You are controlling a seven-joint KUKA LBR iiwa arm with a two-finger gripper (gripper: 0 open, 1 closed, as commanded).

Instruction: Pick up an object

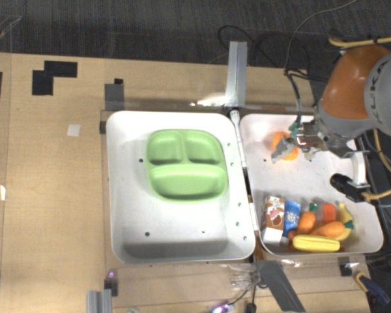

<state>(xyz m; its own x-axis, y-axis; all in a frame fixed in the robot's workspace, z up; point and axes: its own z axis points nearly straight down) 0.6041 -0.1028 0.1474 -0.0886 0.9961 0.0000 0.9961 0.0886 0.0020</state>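
The gripper (289, 150) is sitting low in the right bin (260, 132) near its far edge, fingers closing around an orange object (280, 139). Bare floor is lying open between it and toys (309, 225) crowding the near wall.

You see the arm (371, 90) as a thick grey body with a rounded orange band. A small metal gripper (288, 150) ends it, and thin black cables run beside.

Tool (288, 150) tips too small to read vs orange object (279, 139); arm (365, 90) cut off at right edge.
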